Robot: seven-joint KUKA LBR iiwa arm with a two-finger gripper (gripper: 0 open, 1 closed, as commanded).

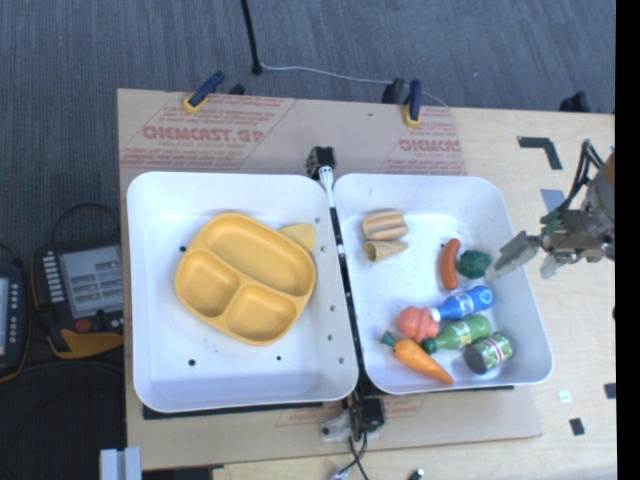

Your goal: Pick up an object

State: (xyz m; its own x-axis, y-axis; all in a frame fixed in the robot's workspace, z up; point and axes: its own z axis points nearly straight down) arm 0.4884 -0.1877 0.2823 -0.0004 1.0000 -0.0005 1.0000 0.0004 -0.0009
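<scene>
The gripper [522,252] sits at the right rim of the right bin [420,193], and much of it is hard to read: the wrist behind it is a blur of grey metal and cables, cut off at the picture's right side. One grey finger [510,251] slants down-left over the rim toward the bin's inside; the other cannot be made out apart from the body, so how far the fingers stand open cannot be told. Nothing is seen between them.

Taking the right bin as the landmark, its toys crowd the right and lower part. A green lump [474,263] lies just inside the right rim, nearest the finger, touching or almost touching a red sausage [450,262] on its left. Below these a blue bottle [468,302], a red-orange lump [416,321], a green bottle [460,332], a can [488,353] and a carrot [422,360] pack together, partly overlapping, so their edges are hard to separate. Near the bin's upper left lie a bun [384,224] and a cone [384,249], well apart from the pile. The bin's middle and lower left floor is bare.

Left of this bin, the left bin [160,368] holds a yellow tray [246,277] that hides part of a yellow piece [300,234] at its upper right
</scene>
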